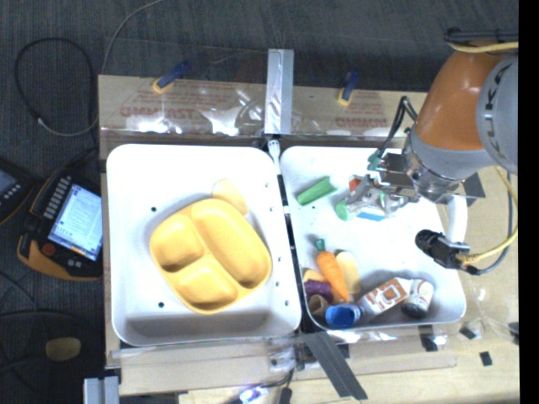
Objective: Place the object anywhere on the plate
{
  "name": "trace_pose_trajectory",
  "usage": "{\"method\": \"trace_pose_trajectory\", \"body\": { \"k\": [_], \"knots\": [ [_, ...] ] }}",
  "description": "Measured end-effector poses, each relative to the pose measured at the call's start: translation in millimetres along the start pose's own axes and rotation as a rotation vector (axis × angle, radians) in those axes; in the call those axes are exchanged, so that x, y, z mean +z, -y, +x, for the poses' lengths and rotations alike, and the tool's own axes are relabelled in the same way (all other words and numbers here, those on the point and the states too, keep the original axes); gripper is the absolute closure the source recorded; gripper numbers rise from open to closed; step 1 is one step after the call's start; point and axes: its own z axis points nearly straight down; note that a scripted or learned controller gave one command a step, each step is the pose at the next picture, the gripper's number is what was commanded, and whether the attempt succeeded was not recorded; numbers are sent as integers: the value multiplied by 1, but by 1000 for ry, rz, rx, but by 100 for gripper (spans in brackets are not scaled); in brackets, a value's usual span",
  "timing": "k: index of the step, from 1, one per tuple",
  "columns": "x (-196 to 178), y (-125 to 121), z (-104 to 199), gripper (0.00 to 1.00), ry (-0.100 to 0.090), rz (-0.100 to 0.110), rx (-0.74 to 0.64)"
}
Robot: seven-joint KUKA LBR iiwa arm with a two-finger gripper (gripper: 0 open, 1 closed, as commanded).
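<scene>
Grey-and-orange arm comes in from the right, and its gripper (368,194) hangs low over the upper part of the right bin (446,305). Honestly can't tell whether it's apart or together, since the wrist covers most of it. Right under it sits a small blue and white object (371,214), with a green cylinder (313,191) just to the left. Further down the same bin there's a carrot (334,276), a purple piece (317,289), a blue cup (341,315) and a little carton (388,295), all bunched near the front wall. Over in the left bin (135,225), the yellow three-compartment plate (209,252) sits pretty much in the middle, well apart from the gripper. Both bins rest on the table (202,108).
</scene>
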Motion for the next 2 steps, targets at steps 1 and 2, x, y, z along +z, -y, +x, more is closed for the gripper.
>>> {"method": "trace_pose_trajectory", "body": {
  "k": [1,2],
  "knots": [
    [60,32,58,100,-7,2,-82],
    [59,22,146,100,-6,0,-254]
  ]
}}
